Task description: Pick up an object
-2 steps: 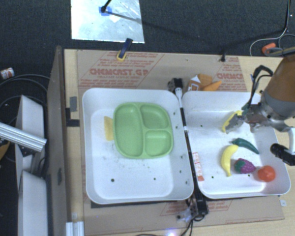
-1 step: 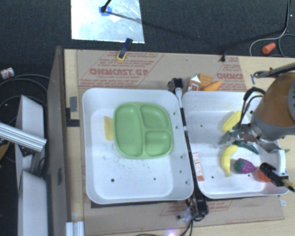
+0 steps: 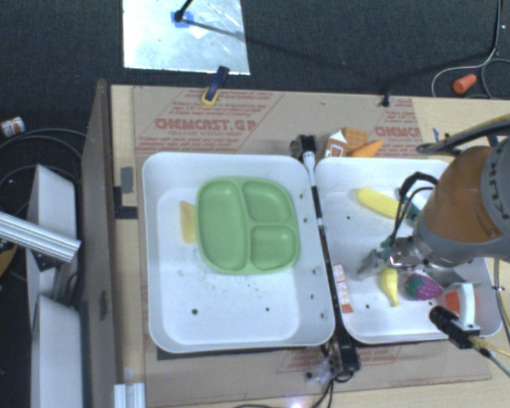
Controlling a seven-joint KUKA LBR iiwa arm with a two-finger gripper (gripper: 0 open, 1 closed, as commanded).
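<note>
Currently I log two white bins side by side. Left bin carries one green divided plate near its centre and one yellow flat piece poking from under the plate's left edge. Right bin carries one yellow corn-like piece toward its far edge, one small banana near its front edge, and one purple-and-green toy just beside the banana. Gripper sits low over the banana, at the middle of the right bin; I cannot tell how its fingers are set, since the wrist hides them. Nothing visibly held.

Risks, my judgement: banana and purple toy are nearly touching, so a closing grasp could catch both or nudge one away. Curved banana may slip from the grip and roll toward the bin's front wall.
</note>
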